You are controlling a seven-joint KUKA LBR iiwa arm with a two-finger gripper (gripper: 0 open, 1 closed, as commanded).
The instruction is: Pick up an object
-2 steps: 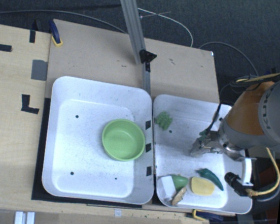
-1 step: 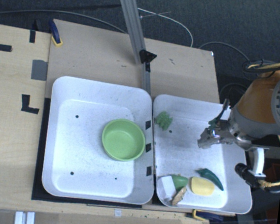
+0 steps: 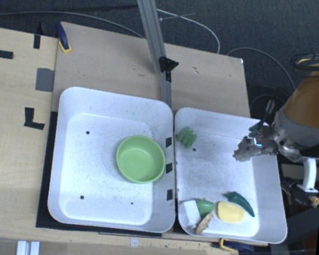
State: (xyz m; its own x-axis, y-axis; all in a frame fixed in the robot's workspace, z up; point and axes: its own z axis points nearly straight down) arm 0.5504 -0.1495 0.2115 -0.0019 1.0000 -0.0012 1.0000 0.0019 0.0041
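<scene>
A round light-green plastic bowl (image 3: 140, 159) is being held by the left white bin (image 3: 78, 104). A small green leafy toy (image 3: 187, 137) is lying in the right white bin (image 3: 273, 218), with a yellow rounded toy (image 3: 230, 212) near its front. The grey gripper (image 3: 243, 152) is being hovered over the right bin's far side, nothing seen between its fingers.

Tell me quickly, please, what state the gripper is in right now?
Gripper: over the right bin near its upper right side, nothing visibly held; whether it is open or closed cannot be told.
</scene>
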